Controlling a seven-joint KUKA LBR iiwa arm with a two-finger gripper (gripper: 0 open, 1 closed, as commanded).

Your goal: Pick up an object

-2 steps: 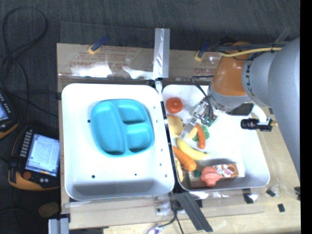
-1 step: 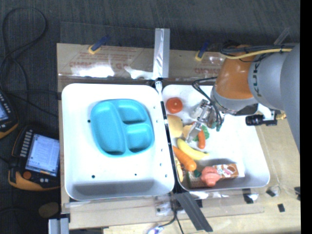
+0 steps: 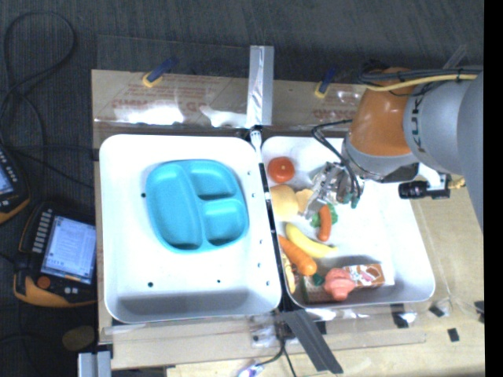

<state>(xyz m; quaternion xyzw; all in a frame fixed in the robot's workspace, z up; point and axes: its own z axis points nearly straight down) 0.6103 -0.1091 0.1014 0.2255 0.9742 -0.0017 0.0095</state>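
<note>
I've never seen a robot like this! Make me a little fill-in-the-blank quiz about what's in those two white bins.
1. The blue divided tray lies in the ____ bin as the camera sees it.
2. The round tomato is coloured ____.
3. The yellow banana lies in the same bin as the ____ tomato.
4. The gripper hangs over the ____ bin.

Missing words: left; red; red; right

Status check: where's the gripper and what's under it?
Gripper low in right bin, over small carrot. Banana, tomato crowd close. Blue tray in left bin.
</note>
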